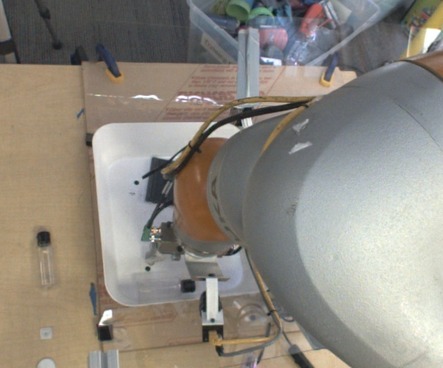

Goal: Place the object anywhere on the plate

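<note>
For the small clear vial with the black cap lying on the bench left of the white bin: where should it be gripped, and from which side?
My judgement: grip the vial across its clear body, below the black cap, coming straight down from above. It lies flat on the bench, long axis running up-down in view, so the fingers would close across its narrow width, from left and right.

Arm (336, 205) reaching from right over bin (110, 205) on bench (22, 144); vial (45, 259) lying on bench left of bin; tub of clutter (283, 10) behind bench

The grey arm (344, 205) reaches in from the right, its orange band (195, 198) turned downward, wrist low.
</note>
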You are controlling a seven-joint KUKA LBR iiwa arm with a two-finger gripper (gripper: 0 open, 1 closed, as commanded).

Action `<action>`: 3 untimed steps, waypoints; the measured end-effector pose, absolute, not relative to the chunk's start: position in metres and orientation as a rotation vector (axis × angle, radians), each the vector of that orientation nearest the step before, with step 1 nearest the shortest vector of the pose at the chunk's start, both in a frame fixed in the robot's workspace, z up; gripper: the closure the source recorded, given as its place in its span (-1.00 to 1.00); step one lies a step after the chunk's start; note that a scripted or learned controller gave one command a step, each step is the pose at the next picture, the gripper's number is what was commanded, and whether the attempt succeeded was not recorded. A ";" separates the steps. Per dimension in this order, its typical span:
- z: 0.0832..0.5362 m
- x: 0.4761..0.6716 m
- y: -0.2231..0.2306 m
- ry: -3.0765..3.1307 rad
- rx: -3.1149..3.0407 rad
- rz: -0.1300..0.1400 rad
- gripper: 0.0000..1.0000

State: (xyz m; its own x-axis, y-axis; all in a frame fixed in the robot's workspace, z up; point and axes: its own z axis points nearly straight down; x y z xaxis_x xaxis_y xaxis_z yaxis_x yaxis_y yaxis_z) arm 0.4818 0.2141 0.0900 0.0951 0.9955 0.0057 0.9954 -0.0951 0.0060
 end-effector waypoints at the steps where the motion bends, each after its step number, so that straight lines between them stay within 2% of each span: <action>1: 0.100 0.483 0.214 2.107 2.327 0.017 1.00; 2: 0.091 0.484 0.223 1.581 2.708 0.019 1.00; 3: 0.136 0.562 0.224 2.131 2.308 -0.002 1.00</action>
State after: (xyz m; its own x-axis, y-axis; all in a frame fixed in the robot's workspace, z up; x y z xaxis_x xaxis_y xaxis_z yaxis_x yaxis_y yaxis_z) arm 0.5622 0.2244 0.1355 0.0793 0.9968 -0.0009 0.9968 -0.0793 -0.0004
